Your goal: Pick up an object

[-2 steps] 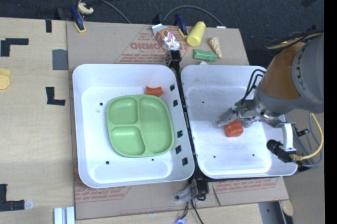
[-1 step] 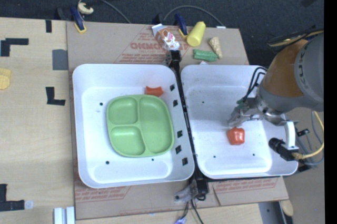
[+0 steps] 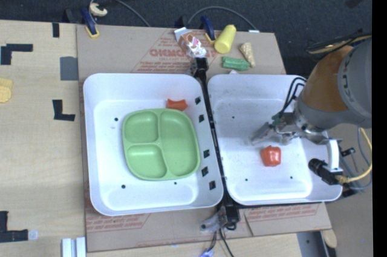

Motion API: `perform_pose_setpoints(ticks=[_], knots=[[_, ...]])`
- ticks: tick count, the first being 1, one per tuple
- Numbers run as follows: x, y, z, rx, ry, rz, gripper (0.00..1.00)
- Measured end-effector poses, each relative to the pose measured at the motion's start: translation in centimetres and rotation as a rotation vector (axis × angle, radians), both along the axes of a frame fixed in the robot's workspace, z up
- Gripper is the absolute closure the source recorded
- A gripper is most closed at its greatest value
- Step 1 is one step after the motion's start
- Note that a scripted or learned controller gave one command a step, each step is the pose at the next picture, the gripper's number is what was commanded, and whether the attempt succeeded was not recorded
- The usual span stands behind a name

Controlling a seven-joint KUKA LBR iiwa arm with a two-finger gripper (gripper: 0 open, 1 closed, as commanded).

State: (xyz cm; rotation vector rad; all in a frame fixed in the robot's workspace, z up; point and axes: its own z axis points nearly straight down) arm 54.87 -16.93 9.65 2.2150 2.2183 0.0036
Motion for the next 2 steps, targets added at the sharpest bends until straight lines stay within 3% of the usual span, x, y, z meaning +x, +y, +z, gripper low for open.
perform_pose_setpoints(ticks=[1, 2], knots=[[-4.0, 2.18, -0.96, 0.0, 0.0, -0.002, 0.0], [-3.94, 2.16, 0.03, -0.001, -0.001, -0.002, 1.0]])
